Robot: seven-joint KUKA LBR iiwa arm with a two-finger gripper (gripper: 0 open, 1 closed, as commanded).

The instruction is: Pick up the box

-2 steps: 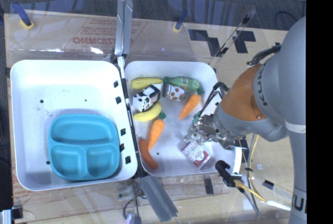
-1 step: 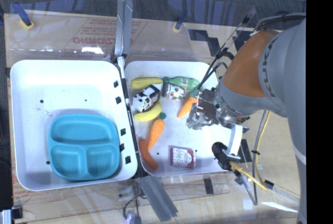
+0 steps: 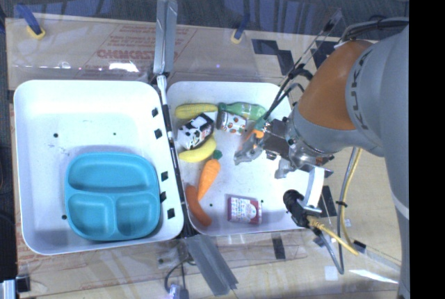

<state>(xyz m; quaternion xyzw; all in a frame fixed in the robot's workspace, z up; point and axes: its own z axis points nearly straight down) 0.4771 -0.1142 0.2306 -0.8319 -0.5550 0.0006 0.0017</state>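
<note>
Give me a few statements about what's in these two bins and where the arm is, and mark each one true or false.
1. The blue tray lies in the left bin. True.
2. The box sits between the gripper's fingers. False: it lies on the right bin's floor near the front edge, apart from the gripper.
3. The carrot lies in the right bin. True.
4. Both bananas are in the left bin. False: one banana and the other banana lie in the right bin.

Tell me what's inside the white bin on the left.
The left white bin holds a blue plastic tray with three compartments, lying flat. Whatever sits beneath the tray is covered.
</note>
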